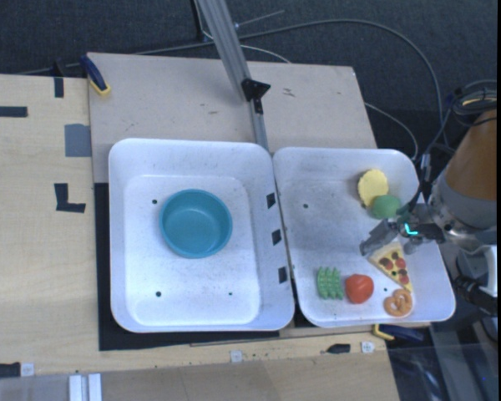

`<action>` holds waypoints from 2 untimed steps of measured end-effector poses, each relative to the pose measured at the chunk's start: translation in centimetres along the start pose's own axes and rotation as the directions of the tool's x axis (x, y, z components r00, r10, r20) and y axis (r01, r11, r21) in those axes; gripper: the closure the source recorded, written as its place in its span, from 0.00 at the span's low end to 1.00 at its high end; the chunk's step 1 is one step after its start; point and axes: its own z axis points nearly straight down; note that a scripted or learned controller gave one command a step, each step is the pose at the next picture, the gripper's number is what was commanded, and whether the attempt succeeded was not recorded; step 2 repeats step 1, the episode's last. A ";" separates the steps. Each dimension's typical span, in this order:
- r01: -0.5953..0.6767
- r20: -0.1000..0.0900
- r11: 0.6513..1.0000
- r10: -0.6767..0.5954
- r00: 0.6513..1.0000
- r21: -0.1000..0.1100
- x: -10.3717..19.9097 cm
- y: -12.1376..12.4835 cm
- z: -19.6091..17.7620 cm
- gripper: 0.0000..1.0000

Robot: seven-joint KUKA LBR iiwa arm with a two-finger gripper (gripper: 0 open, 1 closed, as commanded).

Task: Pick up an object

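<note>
The right bin (317, 190) holds several toy foods. A yellow piece (371, 185) and a green ball (386, 206) lie at its upper right. A pizza slice (392, 264), a red tomato (360, 287), a green ridged piece (328, 281) and a pretzel (398, 302) lie toward the near edge. My gripper (387, 236) hangs low over the bin's right side, between the green ball and the pizza slice, fingers slightly apart with nothing between them.
The left bin (134, 224) holds a blue bowl (196, 222). A slanted metal pole (230, 44) reaches down to the gap between the bins. Cables run over the dark floor at the upper right. A yellow clamp (98, 78) sits on the board's far left corner.
</note>
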 end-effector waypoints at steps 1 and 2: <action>0.000 0.000 1.000 0.000 1.000 0.000 0.0 0.0 0.0 0.00; 0.000 0.000 1.000 0.000 1.000 0.000 0.0 0.0 0.0 0.00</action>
